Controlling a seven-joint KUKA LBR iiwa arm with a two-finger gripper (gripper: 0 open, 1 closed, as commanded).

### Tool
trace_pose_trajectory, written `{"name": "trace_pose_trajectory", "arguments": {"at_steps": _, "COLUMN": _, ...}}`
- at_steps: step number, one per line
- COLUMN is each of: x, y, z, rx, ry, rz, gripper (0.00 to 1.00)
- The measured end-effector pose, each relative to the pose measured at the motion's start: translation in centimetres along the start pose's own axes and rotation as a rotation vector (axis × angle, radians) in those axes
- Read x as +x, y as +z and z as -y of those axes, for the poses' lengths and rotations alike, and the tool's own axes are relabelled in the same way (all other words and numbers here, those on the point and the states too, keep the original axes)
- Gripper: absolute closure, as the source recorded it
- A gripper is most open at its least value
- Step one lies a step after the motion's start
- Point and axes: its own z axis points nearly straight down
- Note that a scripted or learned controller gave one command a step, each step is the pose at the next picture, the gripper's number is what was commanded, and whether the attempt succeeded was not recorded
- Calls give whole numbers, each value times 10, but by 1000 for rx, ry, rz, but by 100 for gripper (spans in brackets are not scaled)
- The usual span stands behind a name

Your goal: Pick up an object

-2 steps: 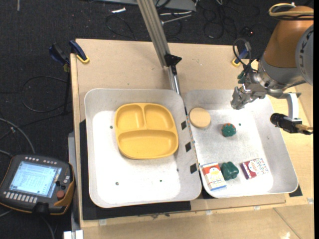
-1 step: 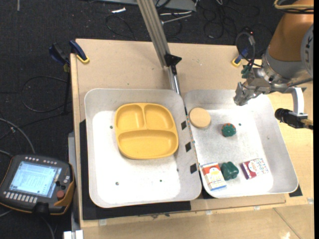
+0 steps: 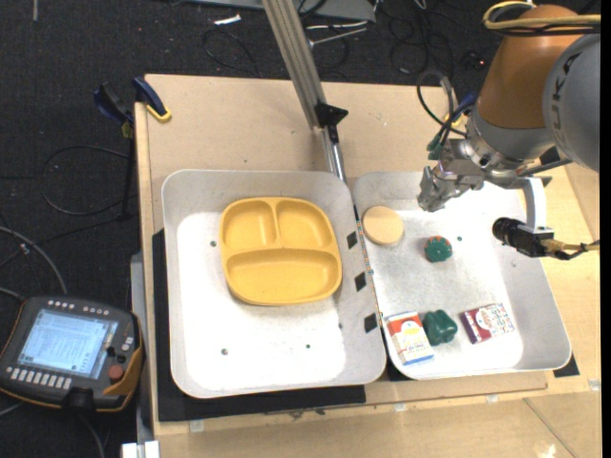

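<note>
So the gripper (image 3: pixel 431 198) is hanging over the far part of the right bin (image 3: pixel 549 346), with nothing between its fingers as far as I can see. Honestly can't tell how wide they're set; from this angle they're just a dark lump under the wrist.

I'd call this the approach step: nothing's been picked yet and everything is lying flat in the bin. Closest candidates are the tan round disc (image 3: pixel 383 225), just left of and a bit nearer than the gripper, and the small green round thing (image 3: pixel 438 249), almost directly below it in the picture. Along the near side sit a white-and-orange carton (image 3: pixel 410 338), a green block (image 3: pixel 440 326) right beside it, and a dark red packet (image 3: pixel 488 322).

The yellow divided plate (image 3: pixel 281 251) is over in the left bin (image 3: pixel 181 284) (too big and flat, I'd skip it).

Next move, I reckon: line up over the green round thing and come straight down. It looks small and may roll away.
</note>
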Motion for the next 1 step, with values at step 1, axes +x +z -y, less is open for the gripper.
{"name": "trace_pose_trajectory", "arguments": {"at_steps": 1, "x": 47, "y": 4, "z": 26, "rx": 1, "ry": 0, "rz": 0, "gripper": 100}}
